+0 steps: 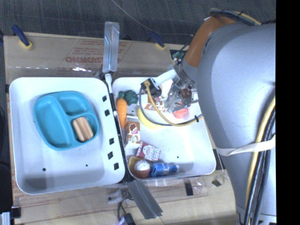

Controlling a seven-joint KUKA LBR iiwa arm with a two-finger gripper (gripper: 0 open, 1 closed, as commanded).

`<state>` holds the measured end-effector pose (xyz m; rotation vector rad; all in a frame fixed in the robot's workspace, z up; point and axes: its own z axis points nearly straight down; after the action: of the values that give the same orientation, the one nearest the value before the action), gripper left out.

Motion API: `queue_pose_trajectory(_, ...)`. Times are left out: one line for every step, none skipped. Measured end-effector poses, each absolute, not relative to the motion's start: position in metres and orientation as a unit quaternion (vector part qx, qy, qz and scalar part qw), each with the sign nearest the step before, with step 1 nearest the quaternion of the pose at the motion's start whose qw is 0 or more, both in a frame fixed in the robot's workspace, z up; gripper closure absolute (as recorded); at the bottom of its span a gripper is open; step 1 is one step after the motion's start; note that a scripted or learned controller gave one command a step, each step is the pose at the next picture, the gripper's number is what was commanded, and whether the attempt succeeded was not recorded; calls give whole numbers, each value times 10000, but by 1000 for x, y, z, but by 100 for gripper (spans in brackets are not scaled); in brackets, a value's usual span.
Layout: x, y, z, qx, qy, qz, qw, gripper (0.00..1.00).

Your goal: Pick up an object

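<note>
Currently I see the gripper point(179, 96) low in the right bin point(197, 144) (beside a red item point(181, 112)) — finger state I cannot tell; carrot point(121, 111) lies apart.

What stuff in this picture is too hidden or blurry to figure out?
- Camera view: the grey robot hand is a blurry tangle; its fingers can't be made out.
- The small red thing below it is too blurred to identify.
- The right white bin has its far side hidden behind the grey arm.

Orange carrot point(122, 112) lengthwise along right bin's point(187, 146) left wall, red object point(181, 112) near far side.
</note>
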<state>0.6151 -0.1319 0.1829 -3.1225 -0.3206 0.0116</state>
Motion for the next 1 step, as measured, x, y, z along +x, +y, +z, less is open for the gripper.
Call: queue_pose_trajectory(641,-211,164,-9933,-1158,32,9,100)
